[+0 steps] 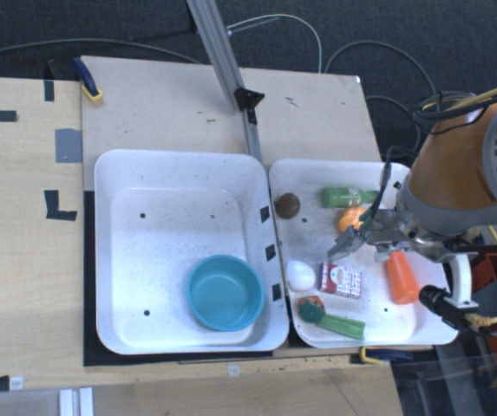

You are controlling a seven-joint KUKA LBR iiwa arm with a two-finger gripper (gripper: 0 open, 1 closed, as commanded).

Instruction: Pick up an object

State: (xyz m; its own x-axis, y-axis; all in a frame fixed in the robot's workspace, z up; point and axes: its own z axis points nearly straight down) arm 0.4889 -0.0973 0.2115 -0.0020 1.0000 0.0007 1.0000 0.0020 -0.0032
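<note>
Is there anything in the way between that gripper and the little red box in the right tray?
Nothing visible. The gripper hangs just above the red box, with bare white tray floor between them. The white egg lies to the box's left, the orange piece to its right.

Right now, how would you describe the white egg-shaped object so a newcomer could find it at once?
Take the right bin, the one of the two nearer the arm, and follow its left wall towards the front. The white egg lies there, left of the red-and-white carton and above the green toy. It alone is plain white and rounded.
</note>
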